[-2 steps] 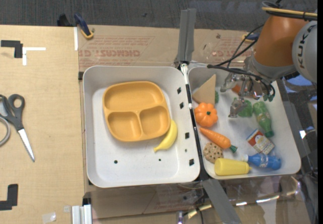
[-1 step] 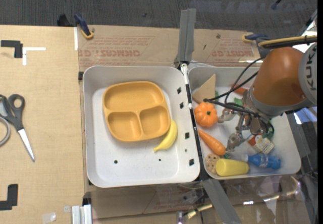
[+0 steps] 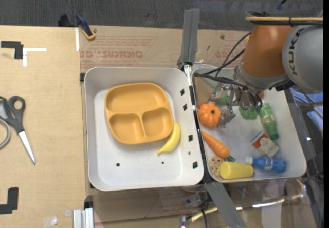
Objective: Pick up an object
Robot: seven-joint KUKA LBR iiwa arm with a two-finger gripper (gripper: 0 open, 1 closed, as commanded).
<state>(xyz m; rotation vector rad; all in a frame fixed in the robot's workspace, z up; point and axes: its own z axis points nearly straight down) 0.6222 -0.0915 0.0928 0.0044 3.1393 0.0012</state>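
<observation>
Gripper (image 3: pixel 234 105): low over the upper left part of the right bin (image 3: pixel 295 134), below the orange band of the arm (image 3: pixel 280 50). Finger spacing cannot be read through the metal parts and cables.

A green object (image 3: pixel 249 112) lies at the gripper's right side, partly hidden; contact cannot be confirmed. A small orange pumpkin (image 3: pixel 209 114) sits just beside the gripper on its left.

Also in the right bin: a green bottle (image 3: pixel 268 122), a red and white carton (image 3: pixel 265 145), a carrot (image 3: pixel 216 144), a blue bottle (image 3: pixel 269 164), a yellow container (image 3: pixel 236 170) with a cookie (image 3: pixel 214 166) against its left end.

Left bin (image 3: pixel 97 145): 1 orange divided plate (image 3: pixel 139 112) with 3 sections, and 1 banana (image 3: pixel 171 140) touching its lower right edge.

Bench left of the bins: 1 pair of scissors (image 3: pixel 19 127).
</observation>
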